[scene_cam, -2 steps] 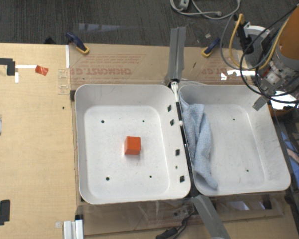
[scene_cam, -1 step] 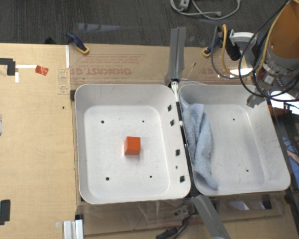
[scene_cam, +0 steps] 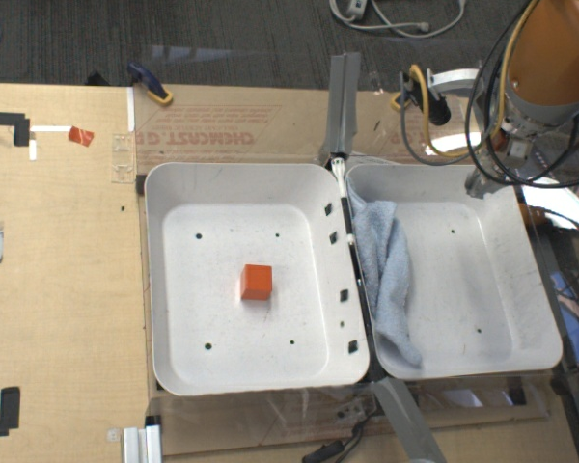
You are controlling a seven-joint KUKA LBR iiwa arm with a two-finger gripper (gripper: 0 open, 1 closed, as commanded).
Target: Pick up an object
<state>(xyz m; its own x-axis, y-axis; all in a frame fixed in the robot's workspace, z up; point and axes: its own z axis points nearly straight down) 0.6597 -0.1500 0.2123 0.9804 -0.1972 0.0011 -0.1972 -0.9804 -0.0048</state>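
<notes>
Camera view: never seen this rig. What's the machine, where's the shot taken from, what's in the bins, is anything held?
This is one fixed camera above a bench, looking down at a slant. The machine is a robot arm, grey and orange, coming in at the upper right with cables hanging around it; its job is to pick up an object. Its lower end sits over the far right corner, too hidden to tell whether anything is held. Two shallow white bins sit side by side. The left bin holds a small orange-red block near its middle. The right bin holds a crumpled pale blue cloth lying along its left wall.
</notes>
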